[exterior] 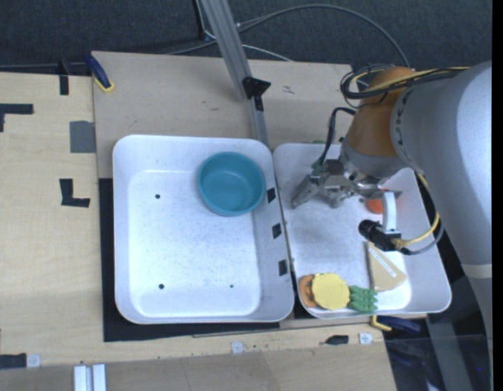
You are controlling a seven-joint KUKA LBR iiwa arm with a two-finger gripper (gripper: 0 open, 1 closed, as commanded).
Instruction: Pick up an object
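- Looking down on the bench, you would have found the grey two-finger gripper [316, 192] hanging over the upper part of the right-hand shallow white bin [316, 243], its metal fingers [303, 194] splayed apart and pointing toward the divider, with nothing between them.
- You had your likeliest targets low in that same bin, well apart from the gripper: a round yellow toy piece [330, 290] near the bottom rim, a small green toy piece [364, 300] touching its right side, and a pale tan wedge-shaped piece [387, 272] just above and to the right.
- You also had a small orange-red item [389, 210] right of the gripper, partly hidden by the wrist and a black cable, so its shape was hard to judge.
- A teal round plastic bowl [231, 183] sat alone in the upper right of the left-hand white bin [178, 267], just across the divider.
- By my reading, the spread fingers suited an approach, not a carry: you had not yet closed on anything.
- Clustering against the bottom rim could have made a clean grip awkward for you.
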